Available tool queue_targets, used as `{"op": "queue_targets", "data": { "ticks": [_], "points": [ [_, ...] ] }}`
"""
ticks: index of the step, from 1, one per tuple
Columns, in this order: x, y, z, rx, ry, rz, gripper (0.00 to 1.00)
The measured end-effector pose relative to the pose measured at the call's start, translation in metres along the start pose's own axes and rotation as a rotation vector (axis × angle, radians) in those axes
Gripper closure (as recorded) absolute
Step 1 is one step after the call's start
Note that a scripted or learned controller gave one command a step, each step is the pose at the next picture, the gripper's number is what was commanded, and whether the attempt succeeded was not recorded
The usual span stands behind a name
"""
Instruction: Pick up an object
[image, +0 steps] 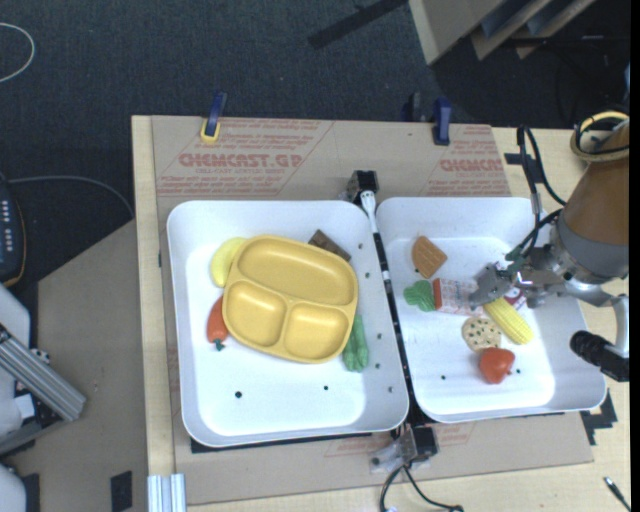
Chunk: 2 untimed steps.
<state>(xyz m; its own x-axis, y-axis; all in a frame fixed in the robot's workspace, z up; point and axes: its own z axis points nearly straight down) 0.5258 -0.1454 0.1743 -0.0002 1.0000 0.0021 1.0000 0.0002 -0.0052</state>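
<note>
Two white bins are seen; the gripper (497, 285) is lowered into the right bin (450, 215) beside the toy corn cob (508, 321). Finger state can't be told.

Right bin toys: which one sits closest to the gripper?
The yellow corn cob, lying right beside the gripper. The cookie, red tomato and orange wedge lie farther away.

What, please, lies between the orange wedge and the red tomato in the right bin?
In the camera view, a spotted cookie lies between orange wedge and red tomato, beside the corn cob.
</note>
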Motion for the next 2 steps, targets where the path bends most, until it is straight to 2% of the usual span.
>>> {"op": "queue_targets", "data": {
  "ticks": [2],
  "points": [
    [0.010, 0.001, 0.092, -0.002, -0.001, 0.000, 0.00]
  ]
}}
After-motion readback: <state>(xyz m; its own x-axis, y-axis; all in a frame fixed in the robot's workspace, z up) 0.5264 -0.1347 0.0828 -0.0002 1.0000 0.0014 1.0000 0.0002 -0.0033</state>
